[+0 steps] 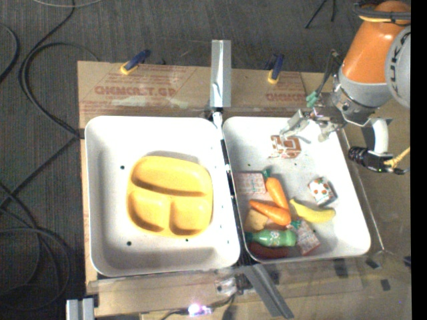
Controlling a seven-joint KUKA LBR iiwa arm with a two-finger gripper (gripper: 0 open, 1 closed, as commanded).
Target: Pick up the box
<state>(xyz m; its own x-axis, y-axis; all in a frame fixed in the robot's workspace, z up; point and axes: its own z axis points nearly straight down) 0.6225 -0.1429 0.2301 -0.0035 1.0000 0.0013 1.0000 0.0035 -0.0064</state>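
Note:
A small red-and-white box (285, 145) sits in the upper part of the right bin (357, 205). My gripper (309, 129) hangs over the bin's top edge, just above and right of that box. Its fingers stand apart with nothing between them, and the left fingertip (294, 127) is close to the box's upper corner. A second small white box with red marks (321, 191) lies further down at the right. A pink patterned box (249, 182) lies near the left wall.
Two carrots (275, 202), a banana (312, 213), a green bottle (272, 237) and other toy food crowd the lower half of the right bin. A yellow divided tray (171, 195) lies in the left bin (107, 245). A metal divider post (220, 75) stands between the bins.

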